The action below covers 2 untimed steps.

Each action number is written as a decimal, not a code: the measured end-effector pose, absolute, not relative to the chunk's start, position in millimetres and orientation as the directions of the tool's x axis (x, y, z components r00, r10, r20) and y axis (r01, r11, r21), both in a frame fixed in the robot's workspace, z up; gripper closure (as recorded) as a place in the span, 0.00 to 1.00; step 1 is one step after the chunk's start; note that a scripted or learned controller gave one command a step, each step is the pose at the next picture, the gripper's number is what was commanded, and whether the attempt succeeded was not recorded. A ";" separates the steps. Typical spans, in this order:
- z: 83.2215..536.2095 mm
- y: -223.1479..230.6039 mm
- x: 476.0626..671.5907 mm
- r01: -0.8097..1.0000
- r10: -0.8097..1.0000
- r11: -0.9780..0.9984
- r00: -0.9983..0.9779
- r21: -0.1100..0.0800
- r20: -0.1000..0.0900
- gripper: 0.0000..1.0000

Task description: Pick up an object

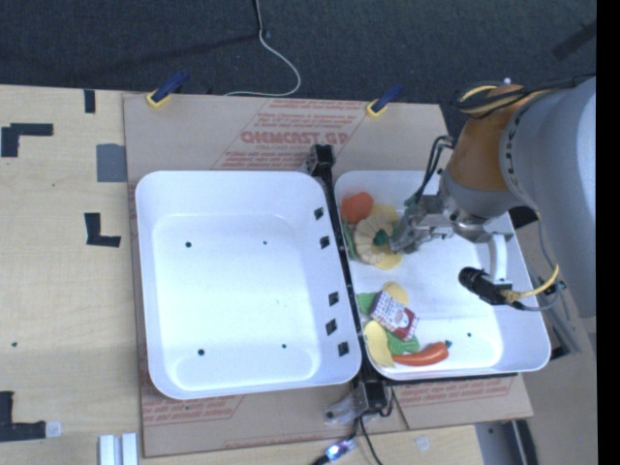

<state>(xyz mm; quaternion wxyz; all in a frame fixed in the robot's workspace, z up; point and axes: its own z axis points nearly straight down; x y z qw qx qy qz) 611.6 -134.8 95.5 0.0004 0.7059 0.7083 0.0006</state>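
The right bin [528,347] holds a loose cluster of small toy foods. Near its upper left corner lies an orange-red round piece [357,204], and just below it a pale cream, roundish object [370,239] with a yellow edge showing at its lower right. A small green bit [385,232] sits on the cream object's right side. Further down the bin are a small yellow piece [395,290], a red-and-white packet [390,313] lying over something green, a pale yellow piece [376,342] at the bin's lower left, and a red chili pepper [423,356] lying along the bottom wall.

The gripper [405,235] is down in the right bin, its dark tip right at the cream object's right edge, touching or nearly touching the green bit. Whether the fingers are spread or pressed together cannot be told; the tip is dark and merges with the objects beneath it. Nothing is clearly seen between them.

The grey arm [557,187] with its orange band [480,158] reaches over the bin's right side. The left bin [155,197] stands beside it, both on a cardboard sheet [281,134] on the wooden surface [48,289].
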 end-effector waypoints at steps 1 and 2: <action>94.8 -134.9 611.4 1.000 1.000 0.003 -0.003 0.001 0.000 0.00; 104.5 -134.3 611.3 1.000 1.000 0.004 -0.004 0.000 0.001 1.00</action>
